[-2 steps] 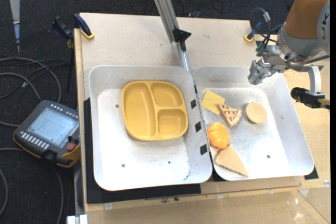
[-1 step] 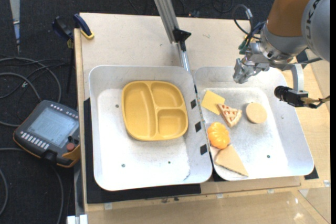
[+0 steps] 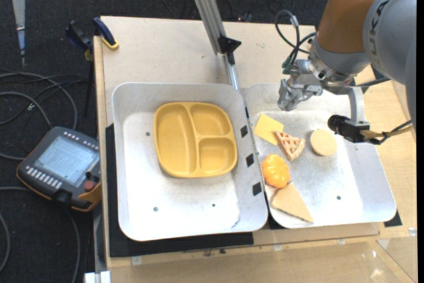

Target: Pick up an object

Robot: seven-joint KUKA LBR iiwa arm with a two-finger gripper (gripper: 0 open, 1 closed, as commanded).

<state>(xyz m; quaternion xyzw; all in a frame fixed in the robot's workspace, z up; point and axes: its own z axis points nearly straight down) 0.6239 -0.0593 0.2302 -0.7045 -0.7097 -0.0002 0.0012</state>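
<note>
Just below pincer (image 3: 289, 97): yellow cheese slice (image 3: 268, 128).

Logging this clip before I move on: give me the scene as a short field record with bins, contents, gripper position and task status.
left bin: yellow divided plate
right bin: yellow cheese slice, pie wedge, round pale piece, orange pumpkin-like toy, tan wedge
gripper: above the right bin's far edge, nearest the yellow cheese slice
held object: none visible
task status: nothing picked up yet
</note>
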